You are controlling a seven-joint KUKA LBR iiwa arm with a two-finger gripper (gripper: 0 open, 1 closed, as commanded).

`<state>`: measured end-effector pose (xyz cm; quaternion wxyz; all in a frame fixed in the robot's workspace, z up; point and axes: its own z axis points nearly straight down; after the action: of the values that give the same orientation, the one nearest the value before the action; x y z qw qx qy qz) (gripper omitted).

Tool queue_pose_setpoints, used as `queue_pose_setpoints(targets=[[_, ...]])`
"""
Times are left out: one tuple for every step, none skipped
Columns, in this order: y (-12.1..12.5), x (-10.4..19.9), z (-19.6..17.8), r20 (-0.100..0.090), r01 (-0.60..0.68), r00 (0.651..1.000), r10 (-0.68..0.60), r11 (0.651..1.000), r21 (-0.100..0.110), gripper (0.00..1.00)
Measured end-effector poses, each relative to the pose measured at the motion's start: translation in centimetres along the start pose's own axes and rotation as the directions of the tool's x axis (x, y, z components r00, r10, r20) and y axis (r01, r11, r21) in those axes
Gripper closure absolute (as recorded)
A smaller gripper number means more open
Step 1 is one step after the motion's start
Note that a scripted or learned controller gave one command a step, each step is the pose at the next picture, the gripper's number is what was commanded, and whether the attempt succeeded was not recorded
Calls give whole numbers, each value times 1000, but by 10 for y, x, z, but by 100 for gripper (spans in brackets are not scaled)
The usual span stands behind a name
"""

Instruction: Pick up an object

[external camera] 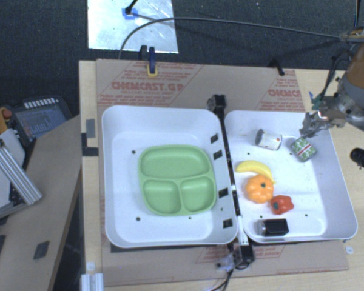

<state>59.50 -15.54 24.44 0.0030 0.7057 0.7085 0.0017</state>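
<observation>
Fingers [307, 128] of the gripper [309, 132]: open or closed state cannot be determined. Gripper is positioned over the right bin [343, 190], far side, just beside the green-and-white patterned can [303, 148]; contact cannot be confirmed.

- The arm [359, 83] runs out past the picture's right edge just above its wrist.
- The gripper [310, 128], over the far right corner of the right bin [318, 190], is small and blurred. Whether it touches the green patterned packet [304, 150] just below it cannot be told.
- The black block [274, 227] by that bin's near edge is too small to identify.
- The label on the small white can [269, 140] is unreadable.
- The metal rail [9, 168] beyond the worktop's left edge is cut off by the picture's left edge.
</observation>
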Motion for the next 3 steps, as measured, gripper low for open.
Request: queue_pose_setpoints(targets=[[2,0,-42,0,1,1000,-1,1000,0,100],[-14,54,-24,-3,4,1000,-4,1000,7,100],[-27,115,-14,-4,5,1000,-5,1000,6,100]])
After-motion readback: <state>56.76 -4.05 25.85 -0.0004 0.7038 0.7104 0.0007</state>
